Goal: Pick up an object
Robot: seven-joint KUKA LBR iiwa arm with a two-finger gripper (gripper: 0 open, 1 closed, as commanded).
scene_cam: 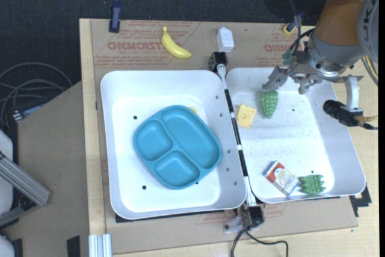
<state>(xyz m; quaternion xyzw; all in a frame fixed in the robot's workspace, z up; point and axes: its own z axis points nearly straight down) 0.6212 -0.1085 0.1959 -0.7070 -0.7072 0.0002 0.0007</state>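
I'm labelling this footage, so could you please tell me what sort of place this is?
Probably a robotics lab's grasping test bench: a robot arm over two white bins of toy items, such as a blue divided plate and a green toy, on a cardboard-covered bench.

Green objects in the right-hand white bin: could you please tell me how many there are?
2. A bumpy green oval object lies near the bin's far end, just below the gripper; a flat green leafy object lies at the near edge beside a red-and-white packet.

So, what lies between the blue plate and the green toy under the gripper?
In the camera view, a yellow cheese wedge lies between the blue plate and the green toy.
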